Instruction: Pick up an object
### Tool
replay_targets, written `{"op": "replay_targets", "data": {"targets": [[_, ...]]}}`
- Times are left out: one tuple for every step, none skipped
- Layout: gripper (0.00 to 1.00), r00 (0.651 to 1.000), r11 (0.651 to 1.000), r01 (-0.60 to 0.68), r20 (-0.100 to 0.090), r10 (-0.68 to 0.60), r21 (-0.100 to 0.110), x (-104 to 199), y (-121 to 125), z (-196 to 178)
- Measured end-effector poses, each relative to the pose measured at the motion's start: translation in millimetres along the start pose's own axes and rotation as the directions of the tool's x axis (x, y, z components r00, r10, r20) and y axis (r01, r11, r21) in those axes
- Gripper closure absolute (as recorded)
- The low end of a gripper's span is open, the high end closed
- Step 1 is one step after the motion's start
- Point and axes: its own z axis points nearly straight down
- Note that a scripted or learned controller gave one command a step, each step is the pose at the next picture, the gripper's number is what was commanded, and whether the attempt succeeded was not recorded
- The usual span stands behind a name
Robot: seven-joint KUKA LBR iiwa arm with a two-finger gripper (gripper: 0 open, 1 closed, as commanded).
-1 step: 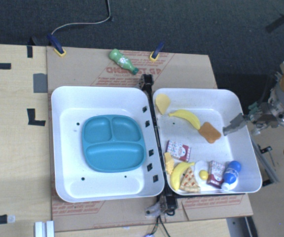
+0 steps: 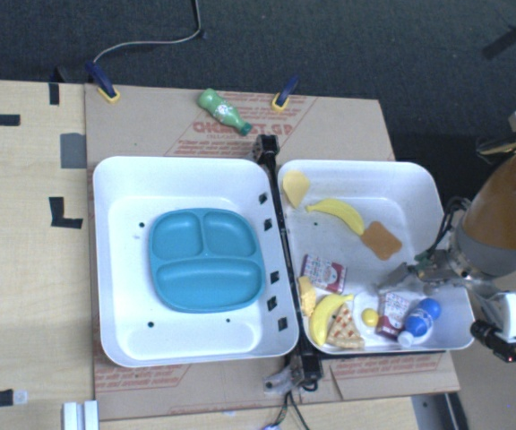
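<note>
Several small objects are crowding the near end of the right bin (image 2: pixel 419 179), and you are seeing why: they are lying loose where they settled, some touching or overlapping. At the front edge, a pizza slice (image 2: pixel 345 330) is resting against a yellow banana (image 2: pixel 322 313), and beside them a small round yellow-and-white piece (image 2: pixel 369 316), a red-and-white packet (image 2: pixel 391 312) and a bottle with a blue cap (image 2: pixel 421 319) are sitting close together. A little farther in, another red-and-white packet (image 2: pixel 323 273) is lying near the divider, then a brown toast-like square (image 2: pixel 382 239), a second banana (image 2: pixel 338 213) and a pale yellow piece (image 2: pixel 296 187) at the far corner. Any of these could be serving as the task's object. The left bin (image 2: pixel 115 186) is holding a blue divided plate (image 2: pixel 207 260) lying flat in its middle. The gripper (image 2: pixel 408 274) is reaching in from the right over the bin's right wall, just above the bottle and packet; the arm's wrist is bending low behind it. Whether it is open or closed, I cannot tell, and nothing is visibly held in it. Beyond the bins, a green bottle (image 2: pixel 223 112) is lying on the cardboard sheet (image 2: pixel 330 124).
</note>
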Motion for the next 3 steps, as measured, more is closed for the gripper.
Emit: {"op": "replay_targets", "data": {"targets": [[0.00,1.000,1.000,0.003,0.004,-0.003,-0.010,33.0,78.9,19.0],[0.00,1.000,1.000,0.003,0.002,-0.003,-0.009,98.4,138.9,19.6],[1.00,1.000,1.000,0.004,0.003,-0.004,-0.008,98.0,138.5,9.8]]}}
